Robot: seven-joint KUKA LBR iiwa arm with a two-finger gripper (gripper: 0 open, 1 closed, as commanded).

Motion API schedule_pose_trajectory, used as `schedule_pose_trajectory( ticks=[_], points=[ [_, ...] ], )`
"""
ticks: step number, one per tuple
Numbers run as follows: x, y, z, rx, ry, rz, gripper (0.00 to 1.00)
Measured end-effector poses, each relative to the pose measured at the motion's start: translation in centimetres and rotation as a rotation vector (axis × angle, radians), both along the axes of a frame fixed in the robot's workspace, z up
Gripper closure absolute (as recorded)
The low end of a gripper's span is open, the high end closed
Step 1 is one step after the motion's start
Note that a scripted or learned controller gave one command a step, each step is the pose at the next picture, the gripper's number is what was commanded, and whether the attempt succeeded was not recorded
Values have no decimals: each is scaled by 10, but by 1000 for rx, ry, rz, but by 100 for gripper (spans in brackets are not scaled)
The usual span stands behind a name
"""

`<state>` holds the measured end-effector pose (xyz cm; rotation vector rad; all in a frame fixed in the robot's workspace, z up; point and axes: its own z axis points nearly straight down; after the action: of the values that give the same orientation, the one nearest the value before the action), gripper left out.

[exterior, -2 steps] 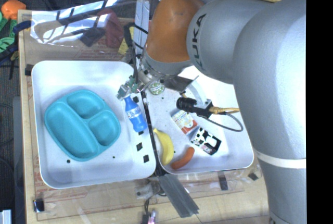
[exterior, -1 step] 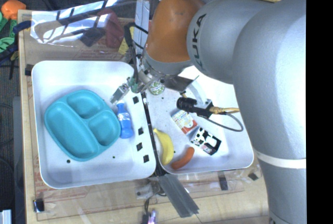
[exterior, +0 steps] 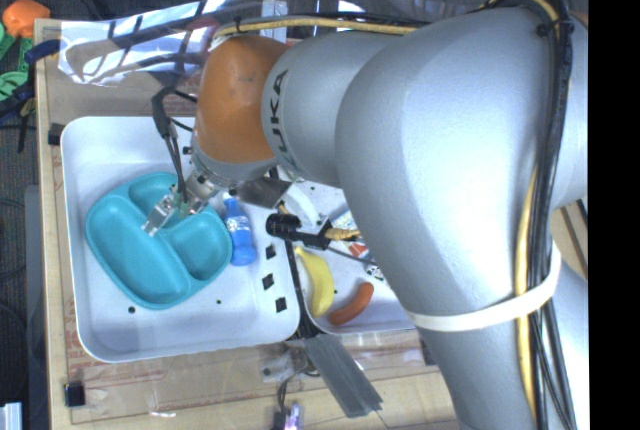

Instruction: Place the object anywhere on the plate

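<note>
A teal divided plate (exterior: 140,253) lies in the left white bin (exterior: 95,323). My gripper (exterior: 165,214) hangs low over the plate's middle ridge, reaching in from the right under the orange wrist band. I see nothing in it. A small blue bottle with a white cap (exterior: 238,234) lies in the same bin, just off the plate's right edge and right of the gripper. The arm's bulk hides most of the right bin.
In the right bin (exterior: 375,326) lie a yellow banana (exterior: 319,284) and a reddish sausage (exterior: 352,303), with other small items partly hidden under the arm. Crumpled foil (exterior: 140,33) sits behind the left bin.
</note>
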<state>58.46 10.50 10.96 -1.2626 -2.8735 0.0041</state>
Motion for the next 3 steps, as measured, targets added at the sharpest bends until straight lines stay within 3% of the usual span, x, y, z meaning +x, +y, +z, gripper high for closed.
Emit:
schedule_pose_trajectory(
  ticks=[1, 2, 3],
  points=[
    [-1, 4, 10, 7, 5, 6, 100],
    [-1, 3, 10, 7, 5, 5, 0],
    [-1, 4, 19, 6, 5, 9, 100]
  ],
)
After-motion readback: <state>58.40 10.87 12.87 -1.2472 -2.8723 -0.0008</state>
